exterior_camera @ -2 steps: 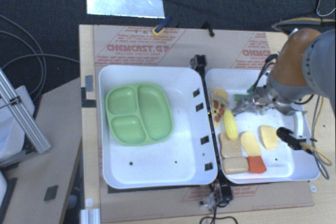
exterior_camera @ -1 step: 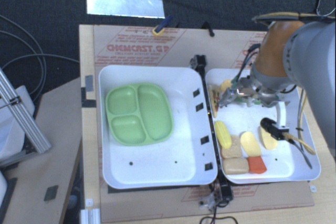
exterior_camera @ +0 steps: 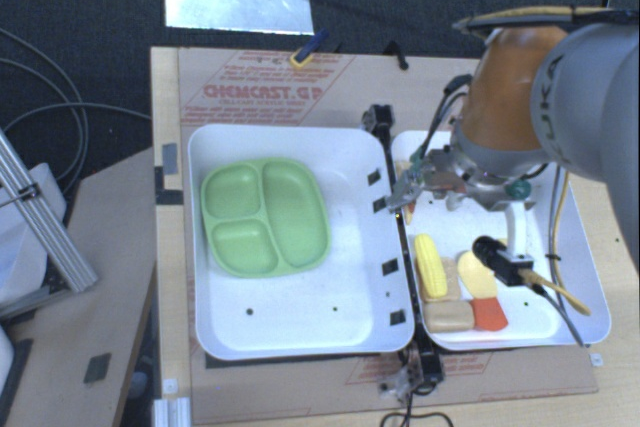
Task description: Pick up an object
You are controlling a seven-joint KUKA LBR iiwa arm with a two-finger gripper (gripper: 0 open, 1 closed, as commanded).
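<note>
Gripper (exterior_camera: 405, 187), finger state indiscernible, hangs above the right bin (exterior_camera: 580, 315); the light, rigid, probably slick corn cob (exterior_camera: 431, 267) suits a mid-length grasp.

On the flat brown cardboard sheet (exterior_camera: 270, 87) that lies under the two white bins, at its far edge, red printed letters read about "CHEMCAST GP". Under them stand lines of smaller red print, too small to read. On the grey arm (exterior_camera: 590, 105), at the right, dark letters stand sideways on the casing; they seem to be "KUKA", partly cut off.
</note>
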